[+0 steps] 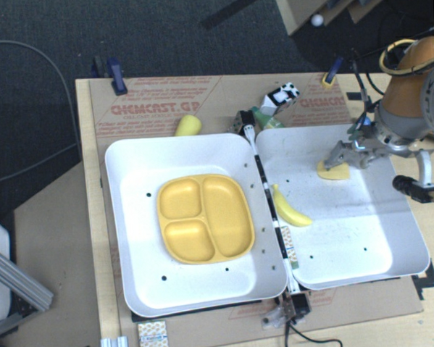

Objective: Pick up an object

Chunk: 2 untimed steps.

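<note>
Gripper [341, 157] over right bin [395, 254], touching yellow wedge [334, 172], jaw state unclear; banana [290, 211] near divider.

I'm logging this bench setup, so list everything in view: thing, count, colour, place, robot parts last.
Bins: 2, white, side by side on the bench.
Divided plate: 1, yellow, in the left bin.
Banana: 1, yellow, right bin, near its left wall.
Yellow piece: 1, right bin, at the gripper.
Yellow object: 1, on the board behind the left bin.
Clamps: 2, blue, board's far edge.
Arm: 1, grey and orange, right.
Gripper: 1, over the right bin.
</note>
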{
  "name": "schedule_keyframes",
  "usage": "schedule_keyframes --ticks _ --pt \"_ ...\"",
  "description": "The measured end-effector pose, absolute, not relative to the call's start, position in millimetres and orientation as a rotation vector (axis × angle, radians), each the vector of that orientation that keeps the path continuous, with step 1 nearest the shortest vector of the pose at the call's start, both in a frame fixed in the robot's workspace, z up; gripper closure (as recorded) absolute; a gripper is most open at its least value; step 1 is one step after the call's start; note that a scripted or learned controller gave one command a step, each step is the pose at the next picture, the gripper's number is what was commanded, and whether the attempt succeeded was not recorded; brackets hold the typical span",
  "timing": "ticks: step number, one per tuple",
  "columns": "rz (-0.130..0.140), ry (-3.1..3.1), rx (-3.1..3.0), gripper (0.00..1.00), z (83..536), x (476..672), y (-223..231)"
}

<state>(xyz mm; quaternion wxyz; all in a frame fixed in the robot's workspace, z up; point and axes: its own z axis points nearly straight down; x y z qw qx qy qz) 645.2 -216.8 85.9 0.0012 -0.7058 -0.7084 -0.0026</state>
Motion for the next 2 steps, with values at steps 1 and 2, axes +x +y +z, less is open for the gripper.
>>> schedule_keyframes --ticks 1,2 --pt "-0.004 -2.226 -2.223 0.00 129 667.7 -155" --pt "0.002 -2.220 -2.221 0.00 95 647.9 -170"
